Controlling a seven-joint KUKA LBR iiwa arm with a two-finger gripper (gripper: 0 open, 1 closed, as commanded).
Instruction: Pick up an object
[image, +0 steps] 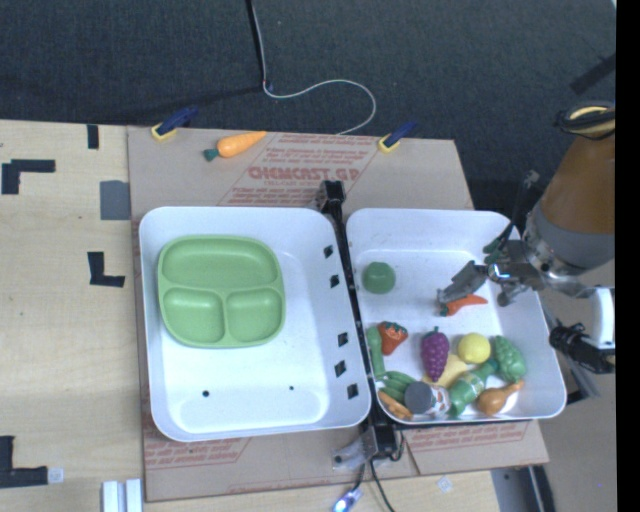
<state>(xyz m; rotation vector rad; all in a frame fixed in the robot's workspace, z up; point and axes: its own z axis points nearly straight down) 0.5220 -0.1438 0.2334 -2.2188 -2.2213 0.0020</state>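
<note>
The right bin (420, 228) holds several toy foods: a green ball (378, 277), a red tomato-like piece (392, 337), purple grapes (434, 353), a yellow lemon (473, 348), green broccoli (508, 357) and a brown pear (495, 400). My gripper (478, 292) hangs low over the bin's right half with its fingers spread apart. A small orange-red piece (464, 301) lies at the tip of the left finger (458, 283), between the two. I cannot tell whether the piece is lifted off the floor.
The left bin (240, 400) carries a green divided plate (220, 290). A toy carrot (235, 145) lies on the cardboard behind the bins. A white cable (320, 90) loops at the back. The arm's orange band (585, 180) is at the right edge.
</note>
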